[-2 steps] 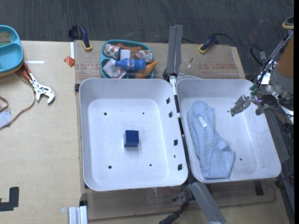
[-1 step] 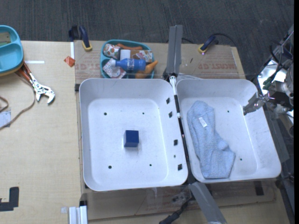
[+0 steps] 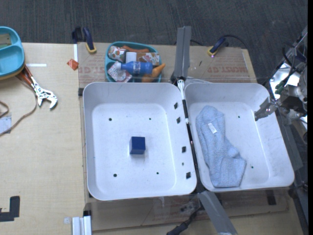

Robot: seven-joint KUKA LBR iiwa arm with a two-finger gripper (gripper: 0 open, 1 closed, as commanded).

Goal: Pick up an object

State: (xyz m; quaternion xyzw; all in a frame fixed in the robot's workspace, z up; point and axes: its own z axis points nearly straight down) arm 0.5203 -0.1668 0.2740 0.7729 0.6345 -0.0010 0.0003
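Blue, small and square, the cube [image 3: 138,145] sits near the middle of the left bin [image 3: 98,177]. In the right bin [image 3: 274,170] a pale blue cloth [image 3: 218,151] lies crumpled lengthwise on the left half of its floor. The tool [image 3: 266,109] hangs at the right bin's right rim, well apart from cube and cloth; whether it is apart or together cannot be told. A bowl of clutter [image 3: 133,62] stands on the bench [image 3: 39,170] behind the left bin.

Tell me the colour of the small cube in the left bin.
Dark blue cube, clearest in the camera view.
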